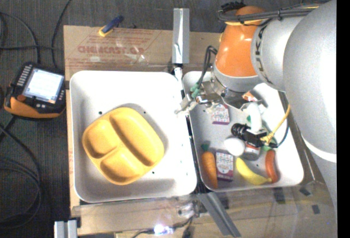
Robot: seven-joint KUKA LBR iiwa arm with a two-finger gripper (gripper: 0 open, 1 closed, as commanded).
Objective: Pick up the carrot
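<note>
The gripper (188,101) is seen at the right bin's (295,176) ten o'clock rim; its state cannot be told. The carrot (208,166) lies at seven o'clock.

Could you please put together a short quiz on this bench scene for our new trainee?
1. True or false: the carrot lies in the left bin, on the yellow plate.
2. Which item lies right beside the carrot? A) small purple box B) teach pendant C) blue clip
3. Fill in: the banana lies in the ____ bin.

Key
1. False: the carrot lies in the right bin, near its front-left corner, well away from the gripper, which is at the divide between the bins.
2. A
3. right
</note>
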